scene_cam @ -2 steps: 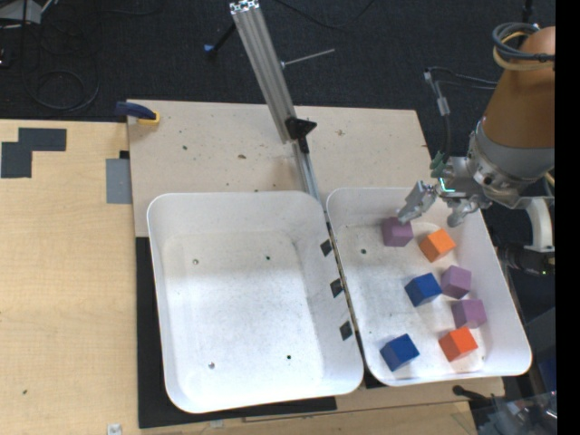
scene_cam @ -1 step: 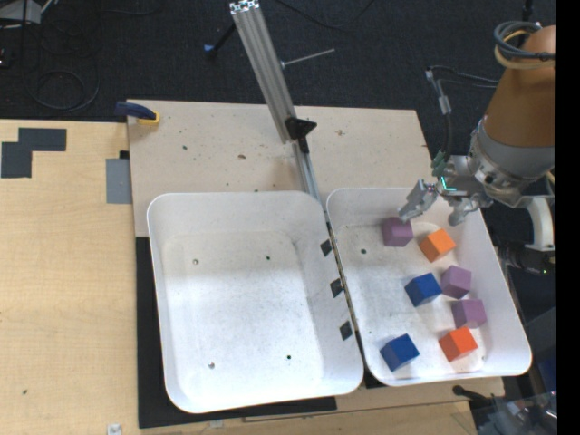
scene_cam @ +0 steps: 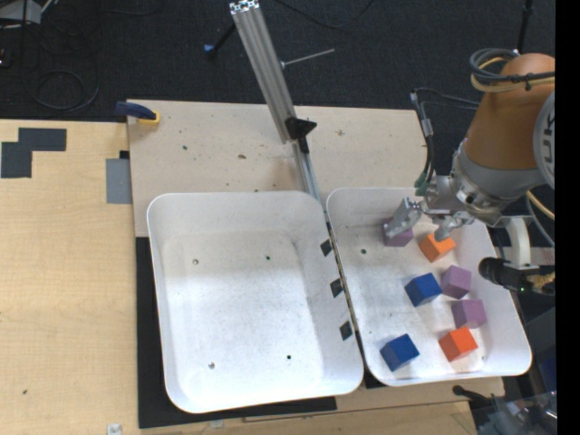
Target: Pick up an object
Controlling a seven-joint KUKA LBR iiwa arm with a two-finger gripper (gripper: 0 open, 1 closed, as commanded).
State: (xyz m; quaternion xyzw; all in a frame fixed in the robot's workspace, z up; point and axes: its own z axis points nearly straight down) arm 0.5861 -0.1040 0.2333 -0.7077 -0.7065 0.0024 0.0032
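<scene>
Seven small cubes sit in the right bin [scene_cam: 512, 356], a shallow white tray with rounded corners and a dull, faintly speckled floor. Nearest its front edge lie a blue cube [scene_cam: 399, 351] and an orange-red cube [scene_cam: 459, 343], the latter close to the front right corner. Further in sit a purple cube [scene_cam: 469, 313], then a second blue cube [scene_cam: 422, 289] with another purple cube [scene_cam: 456, 281] just beside it on the right. Beyond these an orange cube [scene_cam: 437, 246] lies tilted, and toward the bin's far left part a dull mauve cube [scene_cam: 397, 235] rests under one grey finger. The gripper [scene_cam: 424, 223] hangs over these two far blocks with its jaws spread apart, one finger touching or covering the mauve cube's top, the other above the orange one; whether either finger truly touches is hard to make out, and nothing is clamped between them. The left bin [scene_cam: 181, 243], matching in shape and speckle, meets the right bin along a shared edge carrying three small black clips [scene_cam: 335, 287]. Behind, a ribbed aluminium bar [scene_cam: 267, 66] slants up over the pale wooden bench [scene_cam: 217, 143], and the arm's orange band [scene_cam: 512, 107] is cut off at the right.
</scene>
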